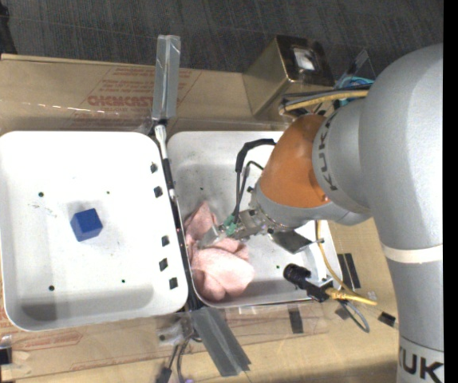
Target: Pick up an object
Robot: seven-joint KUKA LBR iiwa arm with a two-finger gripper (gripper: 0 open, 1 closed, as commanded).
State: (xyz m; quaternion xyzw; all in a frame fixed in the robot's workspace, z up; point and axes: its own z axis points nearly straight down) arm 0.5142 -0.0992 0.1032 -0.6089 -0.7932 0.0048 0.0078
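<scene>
Pink soft cloth [217, 262] is seen at the lower left of the right bin [213, 146], by the divider. The gripper [227, 230] is placed on the cloth's upper part; its state cannot be told. A blue cube [86, 223] lies in the left bin [69, 146].

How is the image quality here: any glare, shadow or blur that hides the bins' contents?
Camera view: lighting even and soft; blue cube sharp in the left bin, faint shadow along that bin's near wall; arm looms large and shades the right bin; pink cloth slightly soft, gripper detail murky.
</scene>
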